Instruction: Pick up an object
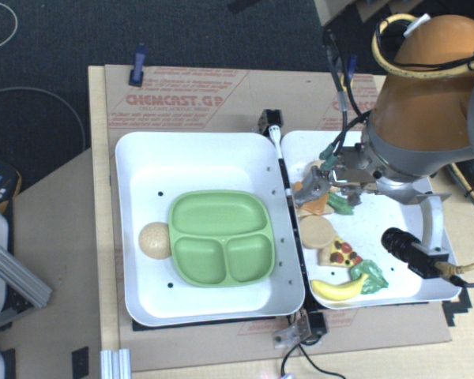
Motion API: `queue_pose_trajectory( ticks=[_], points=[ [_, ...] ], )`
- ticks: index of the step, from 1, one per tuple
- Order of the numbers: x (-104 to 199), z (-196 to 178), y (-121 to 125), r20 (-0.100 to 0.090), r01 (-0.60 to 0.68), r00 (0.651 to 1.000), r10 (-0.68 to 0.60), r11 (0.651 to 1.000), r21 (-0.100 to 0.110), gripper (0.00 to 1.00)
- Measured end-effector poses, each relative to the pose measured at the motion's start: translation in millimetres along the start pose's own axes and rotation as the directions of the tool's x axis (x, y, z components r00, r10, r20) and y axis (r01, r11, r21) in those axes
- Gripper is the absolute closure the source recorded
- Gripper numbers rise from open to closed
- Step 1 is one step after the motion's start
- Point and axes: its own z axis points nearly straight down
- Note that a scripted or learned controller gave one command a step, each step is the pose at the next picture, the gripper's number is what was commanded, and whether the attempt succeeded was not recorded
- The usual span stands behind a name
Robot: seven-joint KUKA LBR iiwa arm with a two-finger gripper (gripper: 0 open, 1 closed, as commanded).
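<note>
Pieces of toy food are spread over the right bin (pixel 383 215) of the 2, and the ones nearest the tool are an orange piece (pixel 317 204) and a green piece (pixel 344 206), lying side by side close to the bin's left wall. The gripper (pixel 314 188) is lowered directly over these 2 pieces, with its tip at or just above the orange piece; whether it is open or closed cannot be told, and nothing can be seen held in it. Below these, a tan disc (pixel 316 232) lies flat, with a pizza slice (pixel 342 253) just beside it to the lower right. A banana (pixel 337 290) is laid along the near edge of the bin, and a leafy green piece (pixel 371 276) is touching its right end. The arm (pixel 426 93) is brought in from the view's upper right, its orange band bulking over the bin's far corner, with the grey wrist angled down and to the left toward the dividing wall. In the left bin (pixel 142 212), a green plate (pixel 221 237) with 3 compartments is set near the middle, and a tan ball (pixel 154 240) is resting against its left rim. Both bins are borne on a brown board (pixel 182 97) printed with red lettering.
</note>
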Motion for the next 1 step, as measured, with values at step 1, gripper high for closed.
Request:
queue_pose_trajectory(
  ticks=[1],
  points=[
    [-30.9, 136.1, -7.4, 0.004, -0.013, 1.0, 0.013, 0.999, 0.03, 0.0]
  ],
)
